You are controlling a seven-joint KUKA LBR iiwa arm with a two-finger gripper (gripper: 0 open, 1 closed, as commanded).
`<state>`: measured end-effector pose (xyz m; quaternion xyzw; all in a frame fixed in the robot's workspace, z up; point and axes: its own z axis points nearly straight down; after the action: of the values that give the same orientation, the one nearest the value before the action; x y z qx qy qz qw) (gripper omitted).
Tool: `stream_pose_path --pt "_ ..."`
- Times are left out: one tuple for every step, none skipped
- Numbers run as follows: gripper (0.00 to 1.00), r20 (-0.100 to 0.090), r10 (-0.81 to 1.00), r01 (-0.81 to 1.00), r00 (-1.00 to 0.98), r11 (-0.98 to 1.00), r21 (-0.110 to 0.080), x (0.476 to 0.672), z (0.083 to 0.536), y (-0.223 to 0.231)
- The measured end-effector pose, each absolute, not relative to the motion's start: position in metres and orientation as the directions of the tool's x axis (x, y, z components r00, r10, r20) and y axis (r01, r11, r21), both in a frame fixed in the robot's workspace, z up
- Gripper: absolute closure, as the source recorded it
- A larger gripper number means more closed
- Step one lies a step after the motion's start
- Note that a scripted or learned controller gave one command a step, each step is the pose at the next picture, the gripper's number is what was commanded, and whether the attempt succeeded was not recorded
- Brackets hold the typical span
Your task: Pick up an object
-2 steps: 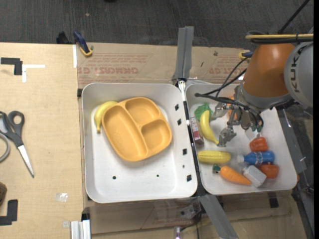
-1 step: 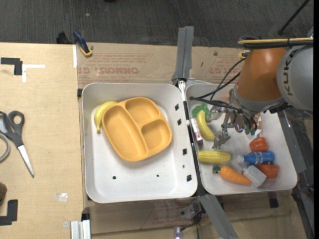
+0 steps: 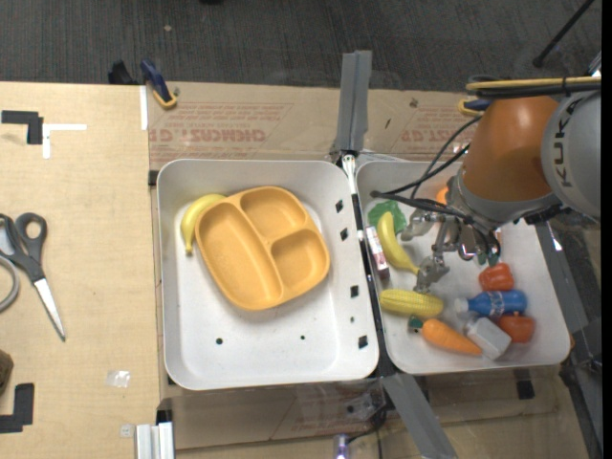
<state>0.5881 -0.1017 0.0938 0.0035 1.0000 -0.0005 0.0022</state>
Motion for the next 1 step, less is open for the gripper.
stream_pose_path --pt "0.00 -0.003 -0.016 -0.016 -1.000 1.000 -0.001 0.5768 0.0929 -0.1017"
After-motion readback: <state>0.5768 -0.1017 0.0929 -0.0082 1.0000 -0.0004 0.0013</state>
